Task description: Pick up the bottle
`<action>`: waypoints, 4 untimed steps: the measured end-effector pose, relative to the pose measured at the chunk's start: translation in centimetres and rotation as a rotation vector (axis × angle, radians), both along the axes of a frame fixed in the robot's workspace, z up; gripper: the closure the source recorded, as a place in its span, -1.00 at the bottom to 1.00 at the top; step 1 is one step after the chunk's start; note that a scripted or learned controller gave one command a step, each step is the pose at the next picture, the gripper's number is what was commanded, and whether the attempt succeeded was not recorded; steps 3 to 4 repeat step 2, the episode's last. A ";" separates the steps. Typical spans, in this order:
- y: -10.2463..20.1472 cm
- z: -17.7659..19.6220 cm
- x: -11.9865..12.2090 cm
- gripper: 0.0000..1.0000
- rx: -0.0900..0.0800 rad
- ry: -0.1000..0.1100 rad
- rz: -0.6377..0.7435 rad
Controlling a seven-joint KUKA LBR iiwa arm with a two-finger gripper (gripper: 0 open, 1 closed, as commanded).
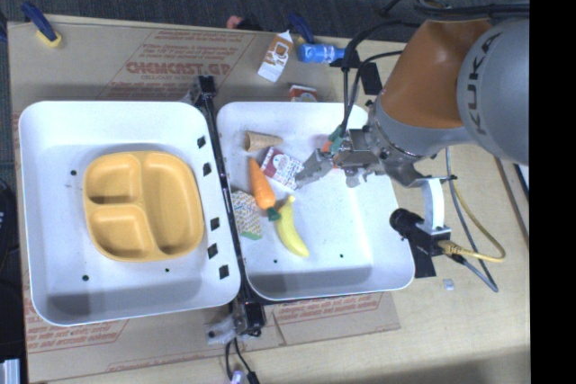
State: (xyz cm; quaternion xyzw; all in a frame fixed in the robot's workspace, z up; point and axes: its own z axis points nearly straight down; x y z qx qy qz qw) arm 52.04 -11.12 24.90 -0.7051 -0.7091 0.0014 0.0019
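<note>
A small blue bottle (317,54) lies on its side on the cardboard behind the right bin (360,256), outside it. My gripper (307,173) hangs low inside the right bin, pointing left, well in front of the bottle. Its tip is right beside a red and white carton (281,167) and close to an orange carrot (261,185). Nothing can be seen held in it.
The right bin also holds a yellow banana (292,230), a tan cone (261,139) and a patterned packet (243,213). A yellow divided plate (144,204) sits in the left bin (45,148). Two small cartons (276,56) (303,91) lie near the bottle. Cables (472,238) trail at right.
</note>
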 end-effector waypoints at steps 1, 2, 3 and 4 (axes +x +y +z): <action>0.0 1.0 0.0 1.00 0.000 0.003 0.005; -4.8 -5.2 -4.4 1.00 0.002 0.000 0.228; -4.8 -5.2 -4.4 1.00 0.002 0.000 0.228; -4.8 -5.2 -4.4 1.00 0.002 0.000 0.228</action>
